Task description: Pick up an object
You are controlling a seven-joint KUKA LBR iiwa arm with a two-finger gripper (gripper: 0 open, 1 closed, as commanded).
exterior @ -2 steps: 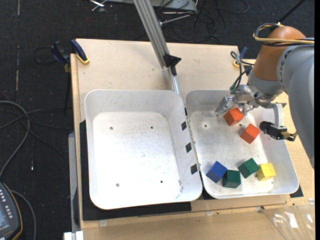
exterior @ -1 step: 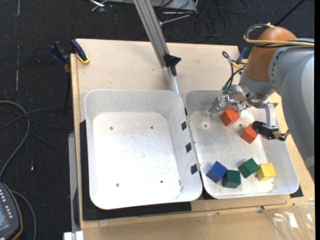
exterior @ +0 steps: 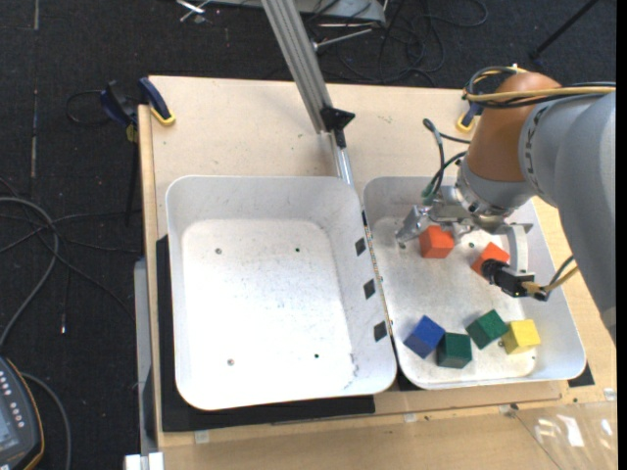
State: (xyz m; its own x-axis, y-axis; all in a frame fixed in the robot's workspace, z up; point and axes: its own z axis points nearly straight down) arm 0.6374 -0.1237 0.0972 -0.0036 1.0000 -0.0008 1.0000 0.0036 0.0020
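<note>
We see the grey arm [exterior: 573, 145] come in from the upper right of the frame, its orange band [exterior: 505, 130] bulging above the wrist, bent down over the upper part of the right bin [exterior: 563, 360]. The gripper [exterior: 446, 231] hangs low there, and an orange cube [exterior: 437, 242] sits right at its metal fingers; we cannot tell whether the jaws are wide, narrow or gripping it. A second orange block [exterior: 490, 258] lies just to the right, beside a black fitting. Along the bin's lower edge rest matte, hard-edged cubes: blue [exterior: 424, 336], dark green [exterior: 455, 349], green [exterior: 486, 328] and yellow [exterior: 521, 336]. The left bin [exterior: 186, 204] is smooth white plastic with rounded corners and faint speckling.
</note>
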